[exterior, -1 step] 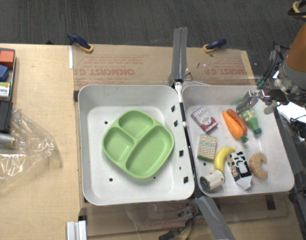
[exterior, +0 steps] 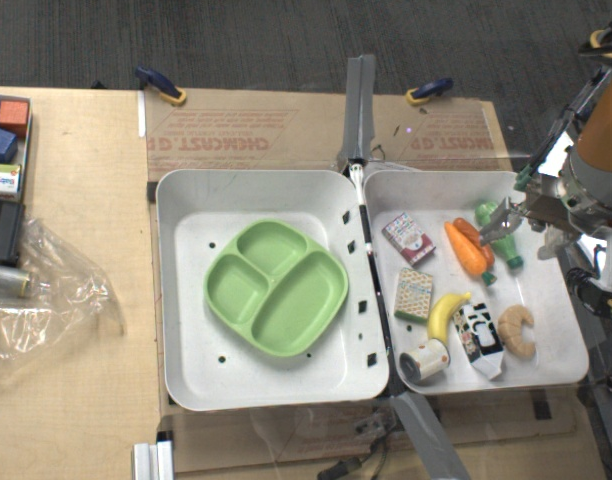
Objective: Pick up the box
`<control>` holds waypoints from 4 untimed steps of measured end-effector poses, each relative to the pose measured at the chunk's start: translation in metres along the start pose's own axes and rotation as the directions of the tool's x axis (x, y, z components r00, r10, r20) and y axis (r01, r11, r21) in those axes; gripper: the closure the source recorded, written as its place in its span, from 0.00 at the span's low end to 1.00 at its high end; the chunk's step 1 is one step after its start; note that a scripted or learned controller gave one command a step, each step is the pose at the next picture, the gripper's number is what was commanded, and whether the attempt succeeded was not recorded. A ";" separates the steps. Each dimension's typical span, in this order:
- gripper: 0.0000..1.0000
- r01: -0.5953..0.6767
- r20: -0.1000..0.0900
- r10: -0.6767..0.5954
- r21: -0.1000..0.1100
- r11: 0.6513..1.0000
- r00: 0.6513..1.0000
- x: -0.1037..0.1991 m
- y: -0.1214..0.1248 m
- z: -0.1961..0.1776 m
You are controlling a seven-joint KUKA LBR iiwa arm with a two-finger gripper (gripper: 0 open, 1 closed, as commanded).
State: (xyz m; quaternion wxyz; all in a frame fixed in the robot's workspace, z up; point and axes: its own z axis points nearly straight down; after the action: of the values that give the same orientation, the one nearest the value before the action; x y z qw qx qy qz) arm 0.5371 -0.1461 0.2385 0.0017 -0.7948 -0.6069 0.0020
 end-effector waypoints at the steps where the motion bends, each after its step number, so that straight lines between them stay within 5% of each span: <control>1: 1.00 -0.001 0.001 0.001 0.002 1.000 1.000 -0.001 0.000 -0.008; 3: 1.00 0.187 0.000 -0.187 -0.003 0.982 0.982 -0.079 -0.040 -0.014; 4: 1.00 0.459 0.001 -0.459 -0.003 0.888 0.888 -0.081 -0.032 -0.006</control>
State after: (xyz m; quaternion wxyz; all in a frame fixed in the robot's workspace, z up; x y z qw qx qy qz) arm 0.4844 -0.2160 0.2442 0.0007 -0.6289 -0.7775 0.0005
